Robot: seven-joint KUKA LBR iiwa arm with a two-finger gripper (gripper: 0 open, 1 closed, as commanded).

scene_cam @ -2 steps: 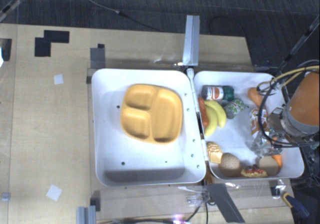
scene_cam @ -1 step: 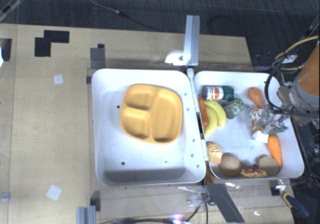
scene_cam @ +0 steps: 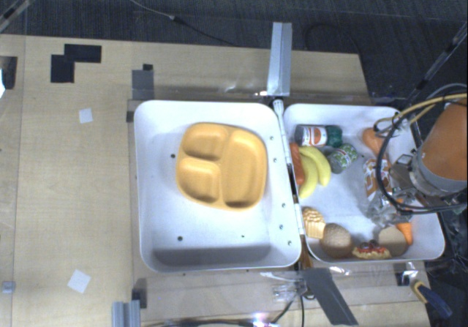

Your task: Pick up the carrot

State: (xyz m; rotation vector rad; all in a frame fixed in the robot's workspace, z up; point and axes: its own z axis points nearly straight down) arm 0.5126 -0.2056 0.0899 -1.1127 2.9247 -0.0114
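Carrot (scene_cam: 295,163) lies along the right bin's (scene_cam: 439,246) left wall, tucked just behind the bananas (scene_cam: 313,169), with a can (scene_cam: 319,134) above. Gripper (scene_cam: 380,197) hangs well right of the bananas, over the bin floor; whether it's wide or narrow, I can't tell. Yellow divided plate (scene_cam: 221,165) sits in the left bin (scene_cam: 157,194).

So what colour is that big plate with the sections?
Yellow-orange, seen in the camera view: the plate.
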